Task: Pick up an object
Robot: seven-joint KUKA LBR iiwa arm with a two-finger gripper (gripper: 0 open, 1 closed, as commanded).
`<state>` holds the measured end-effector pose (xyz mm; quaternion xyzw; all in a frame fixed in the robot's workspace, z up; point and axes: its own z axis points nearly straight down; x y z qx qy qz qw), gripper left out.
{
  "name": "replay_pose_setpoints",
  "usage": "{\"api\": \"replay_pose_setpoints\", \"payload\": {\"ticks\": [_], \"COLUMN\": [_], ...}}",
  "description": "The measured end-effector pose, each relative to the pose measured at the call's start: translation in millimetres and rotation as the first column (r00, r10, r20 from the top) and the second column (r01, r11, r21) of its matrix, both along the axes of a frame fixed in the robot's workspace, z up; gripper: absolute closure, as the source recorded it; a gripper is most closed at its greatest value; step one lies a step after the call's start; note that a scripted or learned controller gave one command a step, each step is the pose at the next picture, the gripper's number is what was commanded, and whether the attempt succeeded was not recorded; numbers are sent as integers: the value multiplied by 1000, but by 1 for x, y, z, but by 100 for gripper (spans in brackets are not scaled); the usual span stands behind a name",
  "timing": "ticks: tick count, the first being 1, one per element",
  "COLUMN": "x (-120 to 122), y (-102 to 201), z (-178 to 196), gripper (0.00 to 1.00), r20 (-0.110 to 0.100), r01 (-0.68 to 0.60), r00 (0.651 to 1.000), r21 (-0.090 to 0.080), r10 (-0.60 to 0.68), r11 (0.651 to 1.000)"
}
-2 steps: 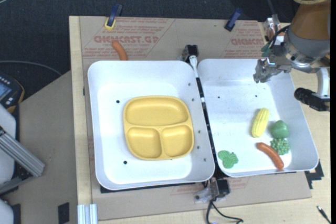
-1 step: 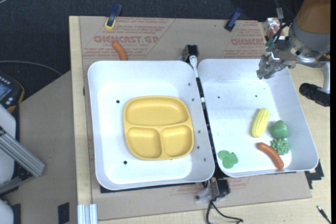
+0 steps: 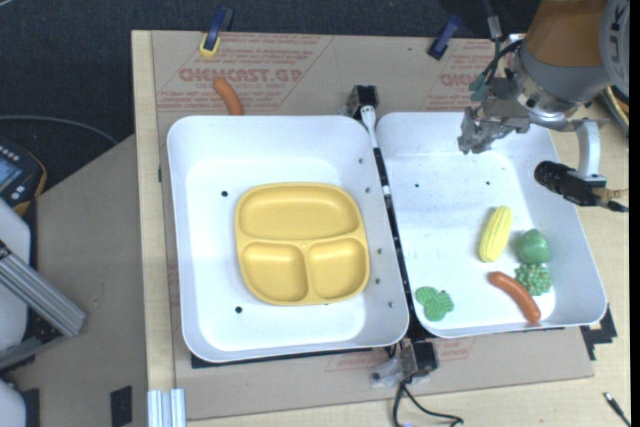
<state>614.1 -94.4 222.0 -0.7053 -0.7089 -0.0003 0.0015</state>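
Right bin point(image 3: 440, 155) | hand point(image 3: 480, 137) hovering above far corner, pointing down

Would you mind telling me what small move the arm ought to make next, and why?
Probably shift the gripper toward the corn cob. It hangs over the right bin's bare far end, while the toys lie nearer the camera, and the cob lies apart from the others.

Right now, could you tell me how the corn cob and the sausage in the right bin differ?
The corn cob is yellow; the sausage is orange-red. The corn cob is thicker and stands nearly upright in the view, while the thinner sausage lies diagonally. The corn cob sits nearer the gripper; the sausage lies by the bin's near rim. Both are elongated toy foods in the right bin.
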Motion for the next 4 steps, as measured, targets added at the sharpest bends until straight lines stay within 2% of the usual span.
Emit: {"api": "replay_pose_setpoints", "payload": {"ticks": [1,2,3,4], "x": [20,19,3,17], "y": [51,53,51,42], "z": [-4,2,-1,12], "gripper": [100,100,100,100], "r20": [5,5,-1,6], "r01": [-1,3,6,6], "r00": [1000,1000,1000,1000], "r21": [-1,-3,-2,-4], "r10": [1,-3,-6,-6], "r11": [1000,1000,1000,1000]}}
